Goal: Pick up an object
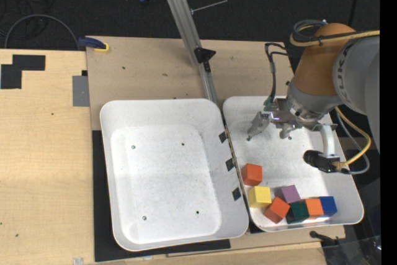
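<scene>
The pale wooden bench (49, 152) carries two shallow white plastic bins side by side. The left bin (118, 118) sits against the right bin (239, 110), with small black clips along their shared edge. A slanted grey aluminium rail (180, 12) rises behind them.

The grey arm with its orange band (322, 65) reaches in from the right and hangs over the upper half of the right bin. Its two-finger gripper (271, 126) points down with the fingers spread apart and nothing between them.

The things to pick lie in a cluster at the near end of the right bin, well apart from the gripper: an orange-red cube (252, 174) nearest the arm, a yellow cube (261, 195) just below it, then a purple block (288, 193), a second orange-red block (277, 210), a dark green block (298, 211), an orange block (314, 206) and a blue block (328, 205) along the rim.

These look like small rigid toy blocks (wood or hard plastic, I cannot tell which), so I judge them light, stiff and not fragile, though smooth faces may slip. The upper orange-red cube seems the best choice, since it stands a little free of the others; the fingers should close across two opposite flat faces, not the corners.
</scene>
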### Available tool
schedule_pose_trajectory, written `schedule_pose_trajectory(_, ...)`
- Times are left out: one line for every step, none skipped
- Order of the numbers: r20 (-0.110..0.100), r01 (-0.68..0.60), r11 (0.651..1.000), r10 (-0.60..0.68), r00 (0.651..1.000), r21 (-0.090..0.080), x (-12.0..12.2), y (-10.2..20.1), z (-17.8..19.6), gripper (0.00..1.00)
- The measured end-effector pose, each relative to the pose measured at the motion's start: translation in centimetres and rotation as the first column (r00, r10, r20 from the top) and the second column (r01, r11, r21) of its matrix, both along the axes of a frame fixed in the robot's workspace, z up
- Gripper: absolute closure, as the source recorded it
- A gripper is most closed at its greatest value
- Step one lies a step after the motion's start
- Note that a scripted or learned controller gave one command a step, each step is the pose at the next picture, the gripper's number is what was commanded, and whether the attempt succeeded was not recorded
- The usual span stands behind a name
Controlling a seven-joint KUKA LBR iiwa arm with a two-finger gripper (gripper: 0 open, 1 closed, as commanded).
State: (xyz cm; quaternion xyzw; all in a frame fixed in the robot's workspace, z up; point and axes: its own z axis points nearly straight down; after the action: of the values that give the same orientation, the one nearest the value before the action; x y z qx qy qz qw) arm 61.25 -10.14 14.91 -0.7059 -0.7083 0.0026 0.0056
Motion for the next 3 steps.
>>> schedule_pose_trajectory(0.007, 0.008, 1.000, -0.008, 1.000, -0.003, 0.1, -0.5, 1.5, 1.00)
schedule_pose_trajectory(0.007, 0.014, 1.000, -0.014, 1.000, -0.003, 0.1, -0.8, 2.4, 1.00)
schedule_pose_trajectory(0.010, -0.004, 1.000, 0.004, 1.000, -0.001, 0.0, 10.3, 4.3, 1.00)
